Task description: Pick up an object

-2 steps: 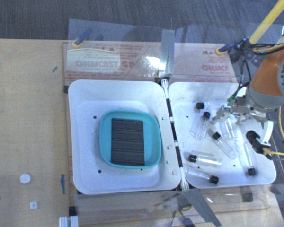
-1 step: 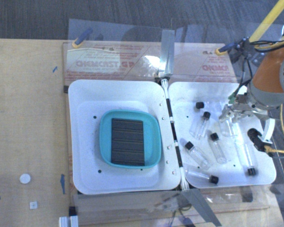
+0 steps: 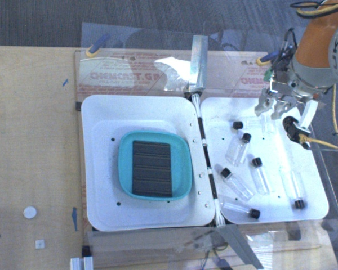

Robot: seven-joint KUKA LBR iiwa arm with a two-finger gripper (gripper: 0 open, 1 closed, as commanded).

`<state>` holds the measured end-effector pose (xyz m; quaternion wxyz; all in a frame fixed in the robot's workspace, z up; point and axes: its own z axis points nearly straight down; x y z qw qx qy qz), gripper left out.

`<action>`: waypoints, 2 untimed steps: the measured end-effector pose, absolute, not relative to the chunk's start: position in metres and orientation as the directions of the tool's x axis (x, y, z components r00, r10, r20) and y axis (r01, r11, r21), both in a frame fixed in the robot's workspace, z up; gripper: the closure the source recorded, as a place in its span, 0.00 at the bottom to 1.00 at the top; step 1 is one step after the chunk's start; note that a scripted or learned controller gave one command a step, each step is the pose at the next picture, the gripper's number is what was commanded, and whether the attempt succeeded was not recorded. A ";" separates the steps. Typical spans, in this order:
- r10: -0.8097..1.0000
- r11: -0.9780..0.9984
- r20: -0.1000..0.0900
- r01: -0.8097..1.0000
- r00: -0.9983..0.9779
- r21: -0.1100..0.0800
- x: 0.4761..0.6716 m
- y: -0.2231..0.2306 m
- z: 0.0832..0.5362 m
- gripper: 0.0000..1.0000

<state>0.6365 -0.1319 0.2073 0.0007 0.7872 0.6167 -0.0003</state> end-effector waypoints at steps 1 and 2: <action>0.963 -0.270 -0.002 0.963 0.270 0.002 0.667 -0.103 0.213 1.00; 0.964 -0.265 -0.004 0.964 0.265 0.004 0.668 -0.101 0.223 1.00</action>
